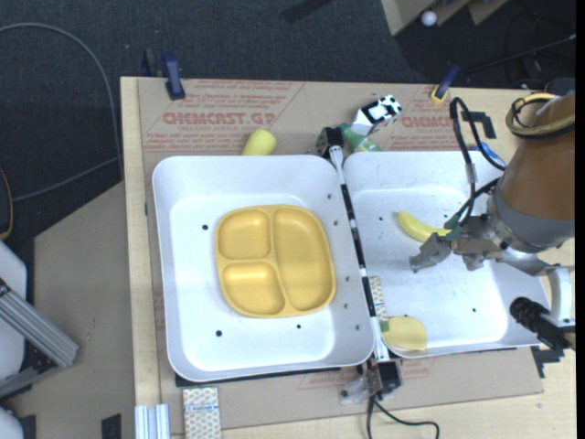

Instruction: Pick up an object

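A: Nearest us, a pale yellow lump (405,334) sits at the right bin (475,337)'s front corner.
B: Farther back, the gripper (445,248) is spread wide, nothing between its fingers, just beside the banana (416,226).
A: Closing there might only nudge the banana aside.

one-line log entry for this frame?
gripper in right white bin | beside yellow banana | grasp unconfirmed | yellow divided plate in left bin
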`<state>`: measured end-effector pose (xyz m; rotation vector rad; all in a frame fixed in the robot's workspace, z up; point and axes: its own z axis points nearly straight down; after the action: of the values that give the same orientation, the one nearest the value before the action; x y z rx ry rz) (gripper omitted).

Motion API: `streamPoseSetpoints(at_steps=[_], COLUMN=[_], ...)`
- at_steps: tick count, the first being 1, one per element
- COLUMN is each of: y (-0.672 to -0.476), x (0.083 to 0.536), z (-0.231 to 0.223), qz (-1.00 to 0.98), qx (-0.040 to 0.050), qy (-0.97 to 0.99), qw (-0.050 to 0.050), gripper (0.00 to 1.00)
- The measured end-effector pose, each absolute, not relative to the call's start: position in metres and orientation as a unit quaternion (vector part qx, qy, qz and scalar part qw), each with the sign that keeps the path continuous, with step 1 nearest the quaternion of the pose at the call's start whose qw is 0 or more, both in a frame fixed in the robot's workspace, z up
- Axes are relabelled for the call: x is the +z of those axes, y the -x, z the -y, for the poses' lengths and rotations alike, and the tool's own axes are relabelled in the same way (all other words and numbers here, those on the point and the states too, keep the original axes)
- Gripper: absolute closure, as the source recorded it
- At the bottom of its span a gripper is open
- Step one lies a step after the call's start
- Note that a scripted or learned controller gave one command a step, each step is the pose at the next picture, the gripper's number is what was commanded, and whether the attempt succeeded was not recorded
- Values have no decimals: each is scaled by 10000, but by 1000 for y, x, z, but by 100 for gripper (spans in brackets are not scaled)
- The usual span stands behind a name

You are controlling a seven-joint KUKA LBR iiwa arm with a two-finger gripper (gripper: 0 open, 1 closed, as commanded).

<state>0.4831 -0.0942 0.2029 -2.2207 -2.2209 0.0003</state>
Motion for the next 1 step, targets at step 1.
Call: streamPoseSetpoints(at_steps=[1], y=[-542], x=[188], z=[172], qz=[7066], qx=[0], qy=[7076], qw=[-14], gripper=[0])
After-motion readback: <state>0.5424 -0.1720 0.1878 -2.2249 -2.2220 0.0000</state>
